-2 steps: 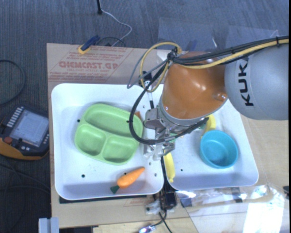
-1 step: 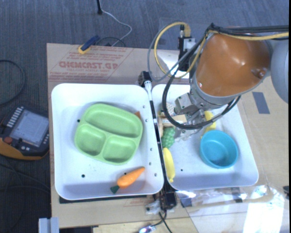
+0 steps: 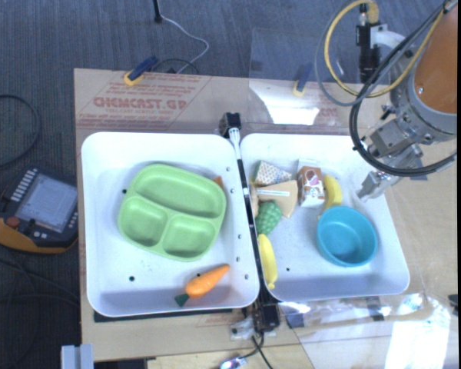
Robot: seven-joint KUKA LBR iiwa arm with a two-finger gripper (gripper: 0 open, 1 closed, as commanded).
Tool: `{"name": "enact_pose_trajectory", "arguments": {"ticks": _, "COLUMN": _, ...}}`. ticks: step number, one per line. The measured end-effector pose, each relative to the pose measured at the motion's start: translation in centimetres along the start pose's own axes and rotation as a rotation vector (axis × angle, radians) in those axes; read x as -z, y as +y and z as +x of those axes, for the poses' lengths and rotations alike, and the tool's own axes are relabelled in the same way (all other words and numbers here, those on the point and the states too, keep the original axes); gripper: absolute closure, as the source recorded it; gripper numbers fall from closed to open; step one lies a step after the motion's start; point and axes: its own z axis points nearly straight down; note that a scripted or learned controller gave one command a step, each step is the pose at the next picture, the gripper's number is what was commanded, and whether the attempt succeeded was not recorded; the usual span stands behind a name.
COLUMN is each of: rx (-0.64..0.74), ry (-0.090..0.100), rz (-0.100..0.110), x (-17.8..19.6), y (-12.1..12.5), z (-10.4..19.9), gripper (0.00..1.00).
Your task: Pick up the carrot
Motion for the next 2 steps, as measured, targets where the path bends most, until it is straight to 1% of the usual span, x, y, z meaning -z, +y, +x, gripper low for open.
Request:
{"name": "enact_pose_trajectory", "arguments": {"ticks": 1, "rx": 0.312, "ry": -0.01, "rz": -0.005, "x": 0.9, "y": 5.3, "z": 5.6, "gripper": 1.0}}
{"name": "enact_pose_trajectory", "arguments": {"ticks": 2, "rx": 0.205, "ry": -0.021, "rz": -0.016, "x": -11.4, "y": 2.5, "z": 0.9, "gripper": 1.0}}
